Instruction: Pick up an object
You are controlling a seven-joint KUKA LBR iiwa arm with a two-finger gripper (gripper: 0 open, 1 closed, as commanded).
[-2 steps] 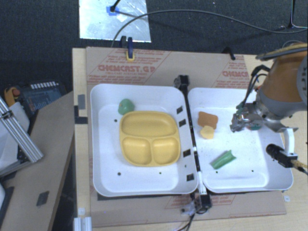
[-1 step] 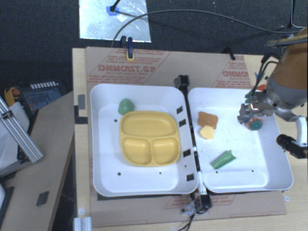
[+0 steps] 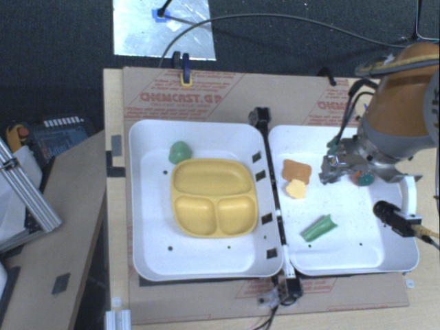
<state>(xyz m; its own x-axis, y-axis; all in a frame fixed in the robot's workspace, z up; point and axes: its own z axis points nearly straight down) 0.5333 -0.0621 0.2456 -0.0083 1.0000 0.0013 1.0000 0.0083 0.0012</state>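
Item 1. Green wedge-shaped piece [image 3: 317,227], lying in the near half of the right bin [image 3: 344,260], its long axis slanting from near-left to far-right. It is sitting well apart from the other pieces, nearer than the tool and to its left.

Item 2. Yellow divided tray [image 3: 212,196], resting in the middle of the left bin [image 3: 148,253], three compartments facing up; nothing is showing inside them.

Item 3. Small yellow block [image 3: 296,189], lying in the right bin just near of an orange block [image 3: 297,170]; the two are touching or all but touching, which I cannot settle.

Item 4. Gripper [image 3: 333,169], hanging over the far part of the right bin. Whether it is wide or narrow cannot be told; the metal parts are blurring together at this angle. No piece is visibly held.

Item 5. Green rounded lump [image 3: 180,151], sitting in the far-left part of the left bin, just beyond the tray's far corner.

Governing relation: the orange and yellow blocks are lying just to the left of the gripper, the closest candidates; the green wedge is lying farther off, toward the near side.

Arm [image 3: 402,108]: reaching in from the right, the orange band sitting high above the bin, the wrist pointing down and leftward. Judged stage: positioning over a target, pick not yet made.
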